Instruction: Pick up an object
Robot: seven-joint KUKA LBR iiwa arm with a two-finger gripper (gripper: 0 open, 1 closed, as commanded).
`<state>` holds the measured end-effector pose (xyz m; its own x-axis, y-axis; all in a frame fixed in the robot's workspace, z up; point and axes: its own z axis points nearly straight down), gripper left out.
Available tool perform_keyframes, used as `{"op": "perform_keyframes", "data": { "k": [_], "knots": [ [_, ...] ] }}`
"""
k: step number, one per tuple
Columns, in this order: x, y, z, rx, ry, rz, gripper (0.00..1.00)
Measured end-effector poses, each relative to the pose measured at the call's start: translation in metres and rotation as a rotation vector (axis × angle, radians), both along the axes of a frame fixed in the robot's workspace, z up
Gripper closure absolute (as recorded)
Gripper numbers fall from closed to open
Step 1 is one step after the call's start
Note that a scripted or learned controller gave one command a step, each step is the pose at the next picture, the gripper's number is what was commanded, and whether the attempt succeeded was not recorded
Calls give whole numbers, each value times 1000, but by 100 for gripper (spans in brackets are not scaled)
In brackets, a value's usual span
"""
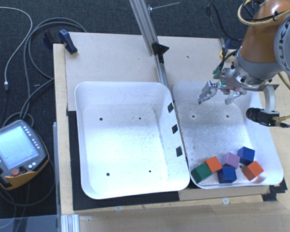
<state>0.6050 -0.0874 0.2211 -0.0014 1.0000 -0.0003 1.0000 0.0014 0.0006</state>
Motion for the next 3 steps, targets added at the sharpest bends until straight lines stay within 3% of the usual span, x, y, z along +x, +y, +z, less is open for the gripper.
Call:
{"op": "perform_keyframes", "data": {
  "k": [1,2,3],
  "knots": [
    [-8,-13,107,-2,-11,0,0],
    [-61,-1,54,3,9,-3,0],
    [10,-1,149,-3,-14,2,0]
  ]
}}
